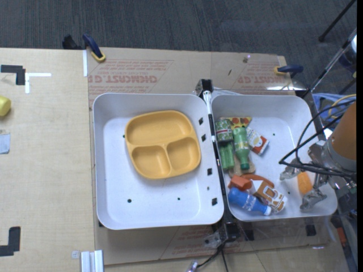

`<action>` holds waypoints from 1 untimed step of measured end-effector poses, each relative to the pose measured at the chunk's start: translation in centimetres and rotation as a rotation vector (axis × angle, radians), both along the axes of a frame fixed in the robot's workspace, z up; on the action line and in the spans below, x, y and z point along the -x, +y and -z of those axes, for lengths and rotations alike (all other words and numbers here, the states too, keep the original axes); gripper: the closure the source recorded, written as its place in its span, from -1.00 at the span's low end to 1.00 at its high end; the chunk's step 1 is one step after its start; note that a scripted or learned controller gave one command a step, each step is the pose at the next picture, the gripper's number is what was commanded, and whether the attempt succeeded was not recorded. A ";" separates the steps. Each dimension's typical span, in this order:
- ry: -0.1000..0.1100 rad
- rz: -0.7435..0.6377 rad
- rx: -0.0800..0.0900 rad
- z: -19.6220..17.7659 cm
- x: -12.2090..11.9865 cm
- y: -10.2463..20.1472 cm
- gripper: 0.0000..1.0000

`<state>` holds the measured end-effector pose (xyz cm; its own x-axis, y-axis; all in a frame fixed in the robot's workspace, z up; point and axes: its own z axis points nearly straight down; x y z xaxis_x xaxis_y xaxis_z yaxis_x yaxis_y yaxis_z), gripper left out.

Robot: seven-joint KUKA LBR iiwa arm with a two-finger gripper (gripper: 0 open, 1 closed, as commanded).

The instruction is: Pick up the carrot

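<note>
The carrot (305, 182), a short orange piece, lies near the right wall of the right bin (283, 109). My gripper (299, 187) reaches in from the right edge and hangs over it. Its fingers stand open, one fingertip (287, 174) to the carrot's left with a small gap, the other at its lower right. The carrot sits between them, resting on the bin floor. The arm's orange band and cables cover the bin's right rim.
The right bin also holds green bottles (237, 147), a blue bottle (249, 202), an orange-red item (243, 182) and small packets (271, 196). The left bin (108, 169) holds a yellow divided plate (163, 143). A yellow object (3, 106) lies at the bench's far left.
</note>
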<state>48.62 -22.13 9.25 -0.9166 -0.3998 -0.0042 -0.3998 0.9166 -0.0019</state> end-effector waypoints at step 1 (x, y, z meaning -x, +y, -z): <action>-0.007 0.000 0.001 -1.0 -0.3 0.0 1.00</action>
